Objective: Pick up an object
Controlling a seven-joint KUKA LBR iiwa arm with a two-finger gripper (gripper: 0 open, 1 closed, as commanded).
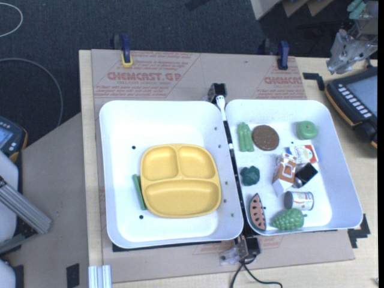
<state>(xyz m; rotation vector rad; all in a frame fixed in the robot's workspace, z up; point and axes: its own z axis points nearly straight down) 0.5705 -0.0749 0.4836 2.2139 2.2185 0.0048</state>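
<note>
A yellow divided plate (180, 180) sits in a white bin (120, 221). At its 3 o'clock, a second white bin (342, 179) holds a brown disc (265, 137), green grapes (288, 219) and a red-and-green watermelon slice (257, 212).

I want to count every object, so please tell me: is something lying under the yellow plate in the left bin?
A green strip pokes out from beneath the yellow plate's left edge. The plate covers how far it runs underneath.

— What lies in the right bin (336, 161)?

— Far side: a green pea pod (244, 137), a brown disc (265, 137), a green apple (306, 129). Middle: a small carton (292, 162), dark-green lump (250, 174). Near edge: a watermelon slice (257, 211), green grapes (288, 219), a can (299, 200) on its side.
</note>
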